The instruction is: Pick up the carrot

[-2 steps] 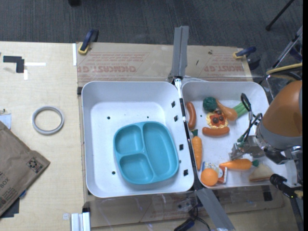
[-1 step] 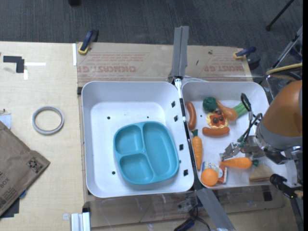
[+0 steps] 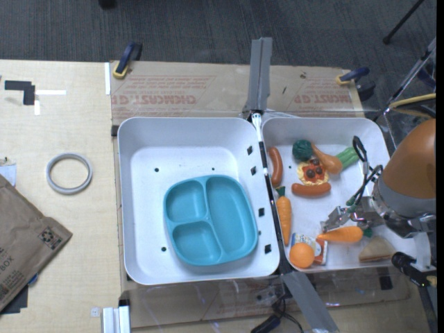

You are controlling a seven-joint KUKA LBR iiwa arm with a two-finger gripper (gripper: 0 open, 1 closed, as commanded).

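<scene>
arm (image 3: 416, 175): reached in from the right, orange band up | gripper (image 3: 340, 219): low, pointing left, tilted down

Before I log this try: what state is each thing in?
gripper: low in the right bin, just above a carrot
carrot: lying flat under the gripper
second carrot: lying by the divider
blue tray: flat in the left bin
</scene>
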